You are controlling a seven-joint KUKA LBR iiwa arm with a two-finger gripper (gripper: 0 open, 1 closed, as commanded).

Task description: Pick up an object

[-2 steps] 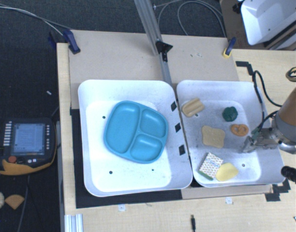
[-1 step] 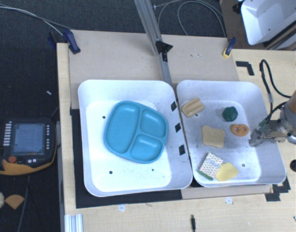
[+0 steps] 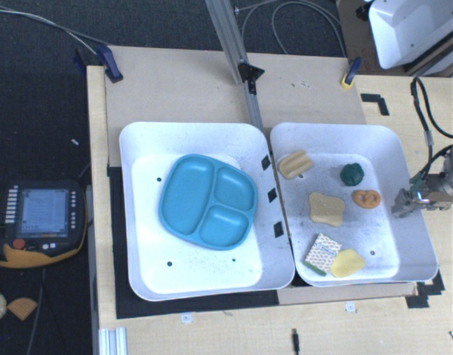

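The right bin (image 3: 404,154) holds several small objects: a tan roll (image 3: 294,164), a dark green lump (image 3: 351,174), an orange pretzel-like piece (image 3: 367,198), a beige sponge-like block (image 3: 326,209), a checkered packet (image 3: 322,253) and a yellow piece (image 3: 347,263). My gripper (image 3: 419,197) hangs over the right rim of that bin, to the right of the orange piece and apart from all the objects. Nothing is seen held in it.
The left bin (image 3: 145,272) carries a blue divided plate (image 3: 209,200). A metal pole (image 3: 230,28) slants down to the gap between the bins. A teach pendant (image 3: 40,220) lies off the bench at left. Cables (image 3: 434,124) run near the arm at right.
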